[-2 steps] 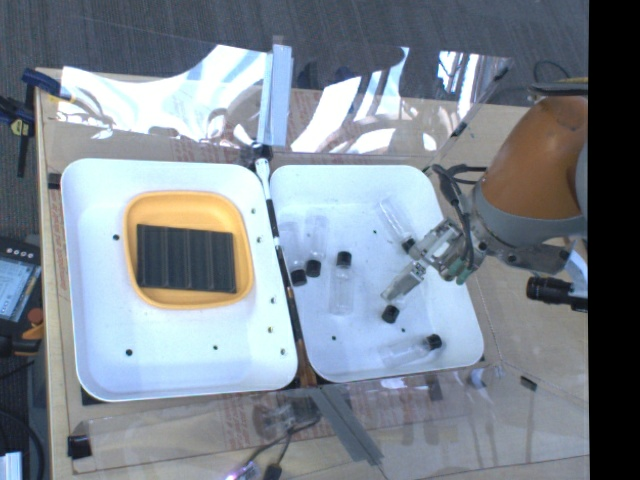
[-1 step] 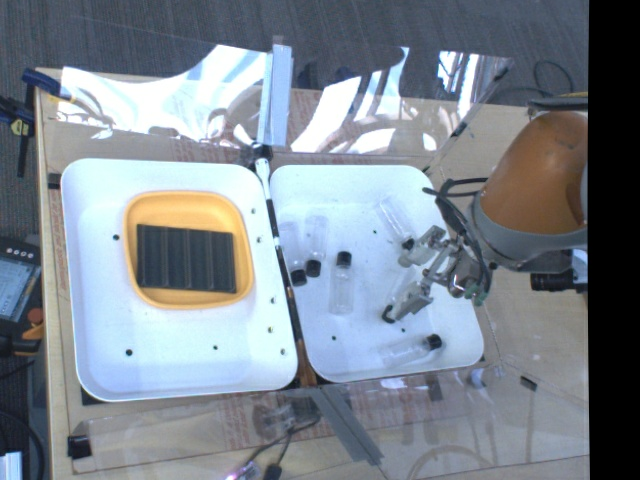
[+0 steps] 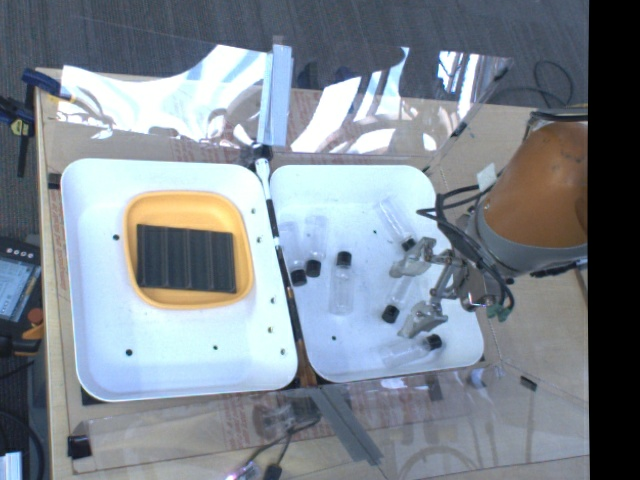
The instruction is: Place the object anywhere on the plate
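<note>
My arm [image 3: 535, 203] reached in from the right, orange band high, wrist bent down over the right bin [image 3: 300, 183]. The left bin [image 3: 90, 268] carried the yellow plate [image 3: 185, 213] with a dark ribbed insert. My gripper [image 3: 420, 288] hung low at the right bin's right side, jaws spread wide with nothing between them. Clear vials with black caps lay scattered there; one vial [image 3: 341, 283] rested mid-bin, others just beside my fingers [image 3: 412, 260]. I judged the risk was slippage: clear, round glass could roll from a closing pinch, or I could nudge a neighbour.
</note>
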`<state>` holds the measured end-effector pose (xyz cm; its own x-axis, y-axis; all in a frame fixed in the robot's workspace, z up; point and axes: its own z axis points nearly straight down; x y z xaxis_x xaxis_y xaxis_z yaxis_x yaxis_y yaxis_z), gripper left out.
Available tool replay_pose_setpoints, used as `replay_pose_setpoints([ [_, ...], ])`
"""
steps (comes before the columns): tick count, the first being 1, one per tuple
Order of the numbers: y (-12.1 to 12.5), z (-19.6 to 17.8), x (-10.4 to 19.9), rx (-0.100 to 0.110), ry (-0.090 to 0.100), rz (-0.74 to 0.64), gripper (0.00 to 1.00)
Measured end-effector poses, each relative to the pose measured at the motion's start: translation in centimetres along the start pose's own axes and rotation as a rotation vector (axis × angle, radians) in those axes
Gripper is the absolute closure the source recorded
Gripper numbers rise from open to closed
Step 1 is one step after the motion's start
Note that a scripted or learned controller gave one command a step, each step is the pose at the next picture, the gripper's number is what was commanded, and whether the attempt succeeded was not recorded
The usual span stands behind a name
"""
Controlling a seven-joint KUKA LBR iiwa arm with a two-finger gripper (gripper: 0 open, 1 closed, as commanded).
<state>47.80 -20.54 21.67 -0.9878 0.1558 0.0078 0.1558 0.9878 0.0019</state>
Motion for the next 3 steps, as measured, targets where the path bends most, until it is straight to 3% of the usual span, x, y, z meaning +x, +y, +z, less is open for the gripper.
replay_pose_setpoints([
  [1,5.9,-1.9,0.9,0.001,-0.001,-0.331,0.0],
  [2,5.8,-1.9,0.9,0.001,-0.001,-0.33,0.0],
  [3,9.2,0.4,0.0,0.0,0.002,-0.663,0.0],
])
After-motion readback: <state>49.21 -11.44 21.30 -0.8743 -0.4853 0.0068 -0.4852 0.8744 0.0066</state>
